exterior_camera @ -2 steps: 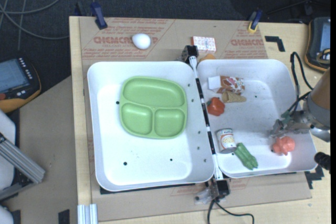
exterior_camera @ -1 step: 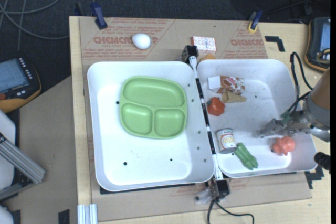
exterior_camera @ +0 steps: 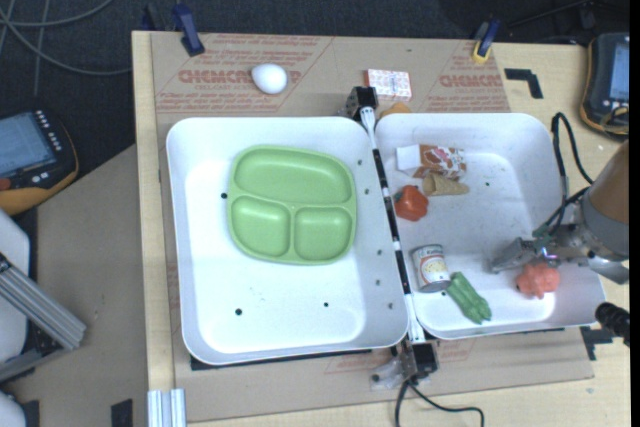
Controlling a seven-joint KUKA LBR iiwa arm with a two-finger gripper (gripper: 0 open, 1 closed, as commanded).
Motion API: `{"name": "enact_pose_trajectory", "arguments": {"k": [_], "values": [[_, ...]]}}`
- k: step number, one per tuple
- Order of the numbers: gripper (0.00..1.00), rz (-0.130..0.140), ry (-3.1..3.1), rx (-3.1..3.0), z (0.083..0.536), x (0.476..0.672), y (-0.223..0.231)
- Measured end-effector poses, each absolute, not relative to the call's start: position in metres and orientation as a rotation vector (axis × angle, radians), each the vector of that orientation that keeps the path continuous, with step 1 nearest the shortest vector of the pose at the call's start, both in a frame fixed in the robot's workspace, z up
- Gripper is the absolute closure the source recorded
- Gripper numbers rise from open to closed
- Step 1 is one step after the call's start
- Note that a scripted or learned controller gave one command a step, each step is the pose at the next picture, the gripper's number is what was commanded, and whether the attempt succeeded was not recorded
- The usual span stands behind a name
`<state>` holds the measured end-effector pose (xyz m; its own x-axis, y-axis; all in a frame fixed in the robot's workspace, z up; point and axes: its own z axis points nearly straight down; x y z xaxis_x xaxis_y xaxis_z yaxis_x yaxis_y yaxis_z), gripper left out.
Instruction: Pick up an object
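Two white bins (exterior_camera: 200, 215) side by side. One green divided plate (exterior_camera: 293, 204) in left bin. Right bin: one small can (exterior_camera: 432, 266), one green pickle-shaped toy (exterior_camera: 468, 298), one red toy (exterior_camera: 411, 204), one pink toy (exterior_camera: 538, 281), one printed packet (exterior_camera: 442, 160). Bench: one white egg (exterior_camera: 268, 77), one patterned box (exterior_camera: 389, 83), two blue clamps (exterior_camera: 186, 28).

Two bins sat side by side on the counter (exterior_camera: 300, 65). Left bin (exterior_camera: 200, 245) held a divided plate (exterior_camera: 292, 205), toward its rear. Right bin (exterior_camera: 500, 140) held a packet (exterior_camera: 440, 165) at the rear, a tomato-like toy (exterior_camera: 411, 204) before it, a can (exterior_camera: 432, 267) and a pod-shaped toy (exterior_camera: 468, 298) near the front left. End effector (exterior_camera: 520, 255) hung over that bin's right side, just beside a small lump (exterior_camera: 538, 281). Behind the bins lay an egg-shaped thing (exterior_camera: 268, 77) and a small box (exterior_camera: 389, 82).
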<state>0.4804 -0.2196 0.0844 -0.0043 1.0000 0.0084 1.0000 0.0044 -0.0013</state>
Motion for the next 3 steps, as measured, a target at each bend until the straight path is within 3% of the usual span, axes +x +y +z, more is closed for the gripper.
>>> {"name": "enact_pose_trajectory", "arguments": {"k": [1,2,3], "values": [[1.00,-0.004,-2.221,-2.219,0.094,0.480,-0.222],[1.00,-0.003,-2.225,-2.220,0.161,0.529,-0.165],[0.00,0.000,-2.222,-2.221,0.161,0.528,-0.166]]}}
